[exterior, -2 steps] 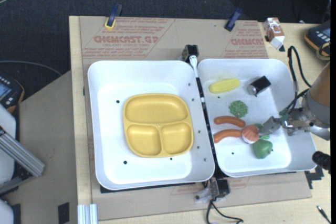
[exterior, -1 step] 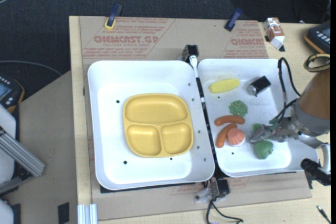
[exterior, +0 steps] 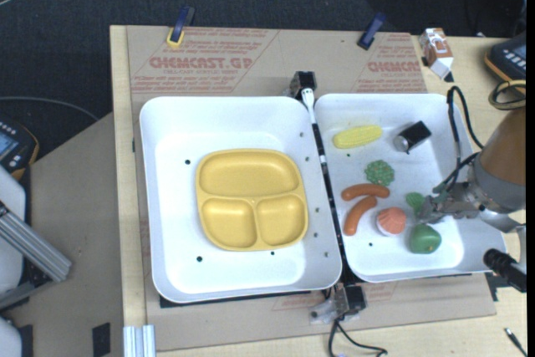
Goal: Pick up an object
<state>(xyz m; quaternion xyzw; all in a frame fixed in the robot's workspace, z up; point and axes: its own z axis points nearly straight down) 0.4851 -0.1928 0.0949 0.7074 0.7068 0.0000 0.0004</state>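
Observation:
The right bin (exterior: 393, 265) holds several toy foods: a yellow corn cob (exterior: 358, 135), a green broccoli (exterior: 379, 172), two orange sausages (exterior: 365, 192) (exterior: 355, 216), a red and white round piece (exterior: 390, 221), a green pepper-like piece (exterior: 424, 239) and a small green piece (exterior: 415, 201). A black block (exterior: 413, 135) lies near the bin's back. My gripper (exterior: 429, 211) reaches in from the right and sits low in the bin between the small green piece and the larger green one, close to the red and white piece. Nothing is seen lifted.
The left bin (exterior: 167, 263) bears a yellow divided plate (exterior: 251, 198). A black clip (exterior: 304, 84) sits where the bins meet at the back. Cables (exterior: 456, 138) run along the right bin's right wall. Clamps (exterior: 178, 27) (exterior: 371, 32) hold the cardboard at the back.

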